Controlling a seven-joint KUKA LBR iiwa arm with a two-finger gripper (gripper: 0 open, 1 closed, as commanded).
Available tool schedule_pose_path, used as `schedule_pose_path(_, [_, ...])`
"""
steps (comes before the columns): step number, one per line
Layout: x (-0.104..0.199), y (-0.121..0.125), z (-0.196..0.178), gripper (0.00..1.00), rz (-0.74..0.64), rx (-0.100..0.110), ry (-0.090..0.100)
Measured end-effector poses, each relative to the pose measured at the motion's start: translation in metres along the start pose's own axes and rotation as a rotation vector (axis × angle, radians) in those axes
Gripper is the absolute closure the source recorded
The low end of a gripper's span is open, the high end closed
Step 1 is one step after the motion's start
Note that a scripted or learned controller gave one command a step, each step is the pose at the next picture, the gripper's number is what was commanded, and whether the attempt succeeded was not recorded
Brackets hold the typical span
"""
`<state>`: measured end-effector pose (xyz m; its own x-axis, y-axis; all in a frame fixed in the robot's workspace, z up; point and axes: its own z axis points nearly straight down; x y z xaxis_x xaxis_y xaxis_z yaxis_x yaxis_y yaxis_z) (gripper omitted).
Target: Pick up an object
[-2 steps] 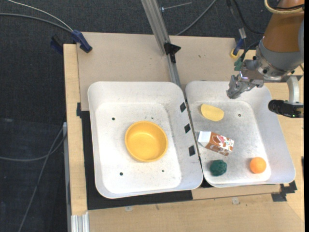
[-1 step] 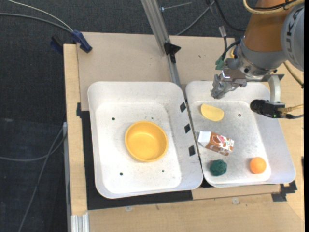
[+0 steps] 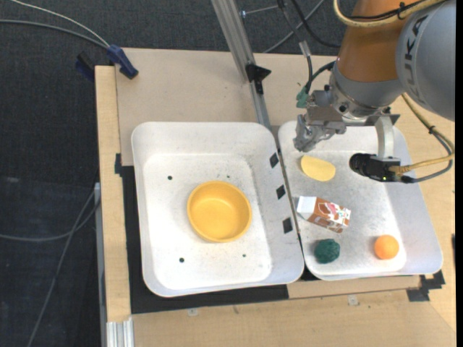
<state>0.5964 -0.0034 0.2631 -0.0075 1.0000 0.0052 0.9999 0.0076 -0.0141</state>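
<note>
1. The bench (image 3: 188, 85) is the biggest thing. It holds two white bins side by side.
2. The arm (image 3: 383, 42) is next. It comes in from the right and bends down over the far end of the right bin. Its orange band sits just above the wrist.
3. The left bin (image 3: 155, 266) holds one thing, a yellow bowl (image 3: 218, 210), near its middle.
4. The right bin (image 3: 419, 226) holds four small things.
5. The gripper (image 3: 307, 137) points down at the far left corner of the right bin. It is above and just beside the yellow chip. I cannot tell if it is released or clenched. Nothing shows in it.
6. The carton (image 3: 325, 214) lies on its side near the middle of the right bin.
7. The chip (image 3: 317, 168) is pale yellow and flat. It lies on the bin floor, closest to the gripper. I think this is the thing to pick.
8. The green ball (image 3: 327, 250) sits near the front, just past the carton.
9. The orange ball (image 3: 387, 246) sits at the front right, well apart from the gripper.
10. How far along: nothing is picked up yet. Every thing lies in its bin. I think the gripper has to go down over the chip, close on it, and lift.
</note>
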Motion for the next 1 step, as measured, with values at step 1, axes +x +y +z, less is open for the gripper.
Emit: schedule_pose_path(1, [0.0545,-0.002,0.0172,1.0,0.0,0.007,-0.002])
